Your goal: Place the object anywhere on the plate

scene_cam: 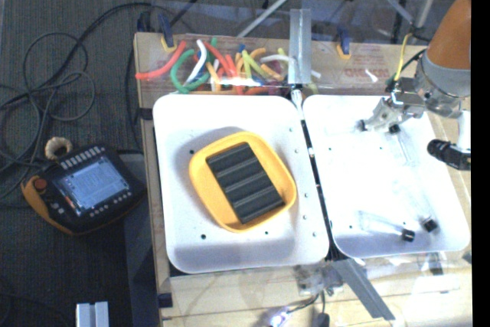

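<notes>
A yellow plate [207,199] lies in the left bin [178,134]. On it rests a dark grey ribbed rectangular object [245,181], lying flat and turned at a slant, covering most of the plate's middle. My gripper [380,123] hangs over the back part of the right bin [367,180], well to the right of the plate. It is open with nothing between its fingers.
Several coloured cables [214,65] lie along the bench's back edge behind the left bin. A clear tube-like piece with a black tip [387,227] and a small black bit [429,224] lie near the right bin's front. A teach pendant [80,188] sits on the floor at left.
</notes>
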Tool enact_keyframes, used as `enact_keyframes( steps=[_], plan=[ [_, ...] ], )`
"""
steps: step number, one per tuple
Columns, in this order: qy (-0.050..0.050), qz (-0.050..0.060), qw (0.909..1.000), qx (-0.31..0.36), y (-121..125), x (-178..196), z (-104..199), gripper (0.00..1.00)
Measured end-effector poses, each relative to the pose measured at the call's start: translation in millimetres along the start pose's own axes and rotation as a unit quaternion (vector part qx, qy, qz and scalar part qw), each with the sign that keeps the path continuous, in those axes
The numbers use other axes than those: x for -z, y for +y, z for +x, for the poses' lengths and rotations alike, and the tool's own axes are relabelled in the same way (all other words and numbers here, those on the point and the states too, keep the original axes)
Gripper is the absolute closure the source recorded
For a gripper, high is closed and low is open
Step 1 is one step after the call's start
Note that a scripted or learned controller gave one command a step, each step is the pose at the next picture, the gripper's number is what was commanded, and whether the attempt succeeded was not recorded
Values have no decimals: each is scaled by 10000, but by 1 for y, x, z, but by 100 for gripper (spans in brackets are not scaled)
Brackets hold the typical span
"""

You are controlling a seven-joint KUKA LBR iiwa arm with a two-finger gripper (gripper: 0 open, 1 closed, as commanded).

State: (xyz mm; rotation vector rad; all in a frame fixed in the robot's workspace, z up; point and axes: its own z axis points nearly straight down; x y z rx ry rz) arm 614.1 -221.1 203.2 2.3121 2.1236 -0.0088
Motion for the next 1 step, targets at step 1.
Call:
enact_keyframes(
  steps=[1],
  plan=[
    [0,0,10000,-1,0,0,0,0]
  ],
)
